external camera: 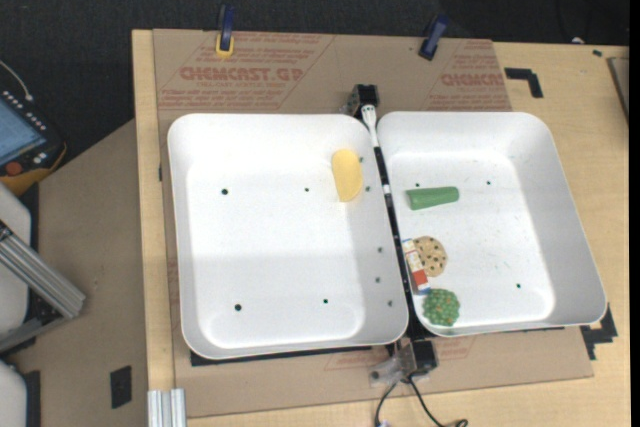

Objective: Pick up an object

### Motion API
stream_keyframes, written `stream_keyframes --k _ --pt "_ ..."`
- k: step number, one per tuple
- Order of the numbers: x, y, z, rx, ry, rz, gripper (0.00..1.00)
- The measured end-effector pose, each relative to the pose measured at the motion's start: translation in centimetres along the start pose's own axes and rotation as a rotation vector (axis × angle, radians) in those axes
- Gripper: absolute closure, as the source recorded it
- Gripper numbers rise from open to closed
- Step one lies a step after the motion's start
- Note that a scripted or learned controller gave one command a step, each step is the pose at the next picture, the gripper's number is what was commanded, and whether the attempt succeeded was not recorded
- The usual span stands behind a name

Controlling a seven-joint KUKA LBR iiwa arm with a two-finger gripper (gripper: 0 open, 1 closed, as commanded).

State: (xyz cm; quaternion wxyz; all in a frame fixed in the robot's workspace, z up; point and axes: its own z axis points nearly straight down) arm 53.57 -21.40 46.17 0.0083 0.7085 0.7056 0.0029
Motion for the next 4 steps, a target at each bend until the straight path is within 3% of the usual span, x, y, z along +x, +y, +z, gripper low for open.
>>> stream_keyframes --k 1,2,3,4 --pt "-0.4 -3.8 5.9 0.021 0.009 -0.001 1.0" --pt "-0.8 -6.2 19.8 0.028 0.013 -0.001 1.0" --pt "6.7 -1.6 14.0 0.008 0.007 -0.013 1.0" --pt "5.6 -6.1 14.6 0.019 0.009 -0.002 1.0"
